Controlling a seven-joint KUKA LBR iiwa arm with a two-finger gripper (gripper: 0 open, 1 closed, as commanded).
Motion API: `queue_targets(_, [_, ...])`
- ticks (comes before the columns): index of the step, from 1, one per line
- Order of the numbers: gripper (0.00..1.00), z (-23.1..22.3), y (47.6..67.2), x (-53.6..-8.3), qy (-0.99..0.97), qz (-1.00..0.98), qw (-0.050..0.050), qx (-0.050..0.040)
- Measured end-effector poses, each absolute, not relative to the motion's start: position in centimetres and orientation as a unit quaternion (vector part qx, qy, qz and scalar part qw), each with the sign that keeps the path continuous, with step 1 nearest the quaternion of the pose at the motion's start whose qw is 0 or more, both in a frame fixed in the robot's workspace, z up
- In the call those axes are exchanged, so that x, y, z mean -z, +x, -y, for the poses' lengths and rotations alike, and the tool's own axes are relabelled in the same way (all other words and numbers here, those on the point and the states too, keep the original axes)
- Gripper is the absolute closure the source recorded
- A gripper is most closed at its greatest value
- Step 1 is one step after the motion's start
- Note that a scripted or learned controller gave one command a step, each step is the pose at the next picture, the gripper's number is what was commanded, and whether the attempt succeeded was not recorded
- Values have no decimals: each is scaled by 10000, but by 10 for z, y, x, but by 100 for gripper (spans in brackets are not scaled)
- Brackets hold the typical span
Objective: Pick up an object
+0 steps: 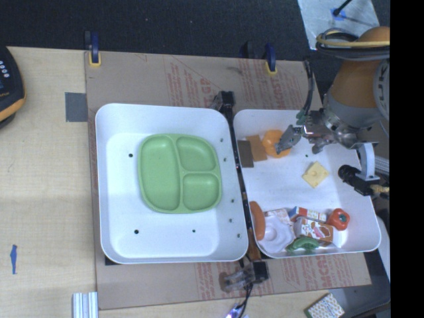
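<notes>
The gripper (289, 140) is in the right bin (371, 244), touching the orange ball (271, 140) at the far left (open or shut, I cannot tell). The green plate (179, 173) sits in the left bin (119, 237).

In the right bin (371, 244) I see an orange ball (271, 140) near the far left corner, beside a brown block (254, 150). A pale yellow cube (315, 174) sits mid-bin, tilted. Along the near edge lie crumpled packets (311, 227), a red piece (338, 219) and a green piece (303, 245).
</notes>
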State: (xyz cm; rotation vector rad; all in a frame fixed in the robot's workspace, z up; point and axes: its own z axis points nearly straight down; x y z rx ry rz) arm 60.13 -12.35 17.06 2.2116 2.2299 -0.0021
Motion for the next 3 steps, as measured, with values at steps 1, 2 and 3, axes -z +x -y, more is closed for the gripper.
queue_targets(1, [0, 117, 658, -91, 7040, -7102, 6, 7])
queue_targets(2, [0, 100, 651, -95, 7049, -7093, 16, 7])
queue_targets(3, [100, 100, 651, -105, 7039, -7103, 11, 8])
